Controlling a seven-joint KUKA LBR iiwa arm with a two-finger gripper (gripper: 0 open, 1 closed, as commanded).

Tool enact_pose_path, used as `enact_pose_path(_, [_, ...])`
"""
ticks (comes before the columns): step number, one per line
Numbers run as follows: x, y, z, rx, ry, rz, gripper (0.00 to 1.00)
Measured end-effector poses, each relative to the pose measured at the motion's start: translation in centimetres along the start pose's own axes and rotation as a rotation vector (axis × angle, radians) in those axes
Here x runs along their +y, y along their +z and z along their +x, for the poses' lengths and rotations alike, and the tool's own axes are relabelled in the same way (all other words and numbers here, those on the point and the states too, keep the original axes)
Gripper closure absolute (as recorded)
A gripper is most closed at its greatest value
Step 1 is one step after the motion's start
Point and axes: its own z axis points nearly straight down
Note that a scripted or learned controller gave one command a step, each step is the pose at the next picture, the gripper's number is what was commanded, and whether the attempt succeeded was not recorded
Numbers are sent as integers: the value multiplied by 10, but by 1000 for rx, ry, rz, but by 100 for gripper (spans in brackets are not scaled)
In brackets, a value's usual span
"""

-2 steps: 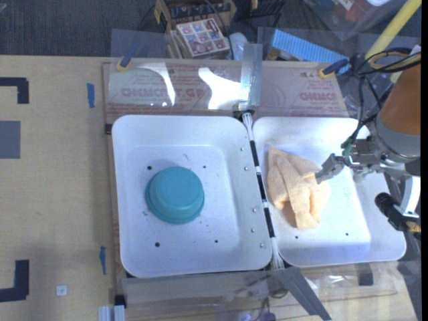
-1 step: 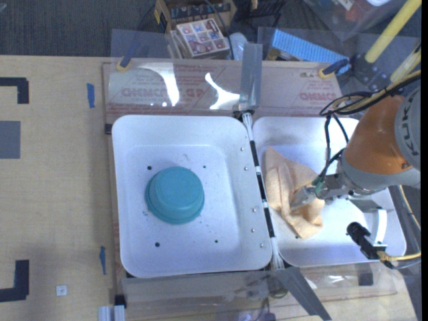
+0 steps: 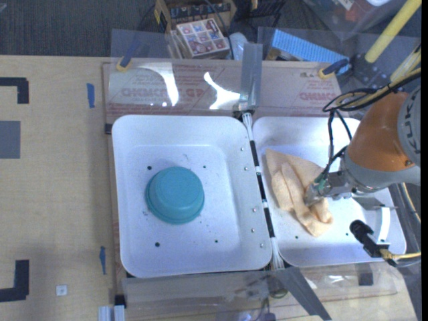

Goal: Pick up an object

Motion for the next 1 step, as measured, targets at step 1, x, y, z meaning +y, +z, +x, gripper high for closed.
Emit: enact_pose_path(1, [65, -83, 43, 0, -320, 2, 100])
